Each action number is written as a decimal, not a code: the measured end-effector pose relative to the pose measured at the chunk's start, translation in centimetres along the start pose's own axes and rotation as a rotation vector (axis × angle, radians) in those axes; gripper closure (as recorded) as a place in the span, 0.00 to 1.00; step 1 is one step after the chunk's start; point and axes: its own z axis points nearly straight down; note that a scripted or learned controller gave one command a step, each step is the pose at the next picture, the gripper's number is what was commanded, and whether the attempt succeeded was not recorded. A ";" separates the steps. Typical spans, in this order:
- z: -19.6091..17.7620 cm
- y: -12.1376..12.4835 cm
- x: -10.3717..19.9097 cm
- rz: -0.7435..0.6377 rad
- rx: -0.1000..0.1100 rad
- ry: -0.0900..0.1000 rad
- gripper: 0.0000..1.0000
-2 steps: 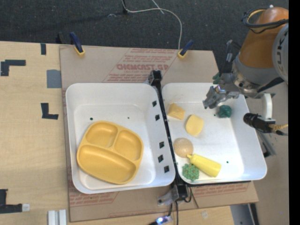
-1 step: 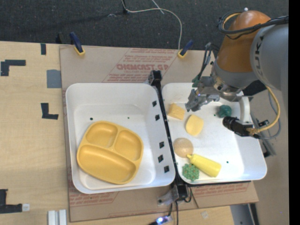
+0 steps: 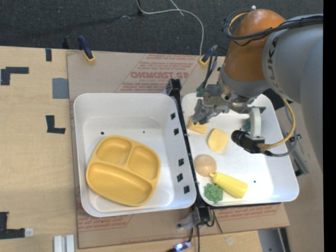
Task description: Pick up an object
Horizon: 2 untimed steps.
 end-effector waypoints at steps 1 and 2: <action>1.5 -0.4 5.1 0.001 0.002 -0.001 1.00; 1.1 -2.0 10.5 0.000 0.002 0.000 1.00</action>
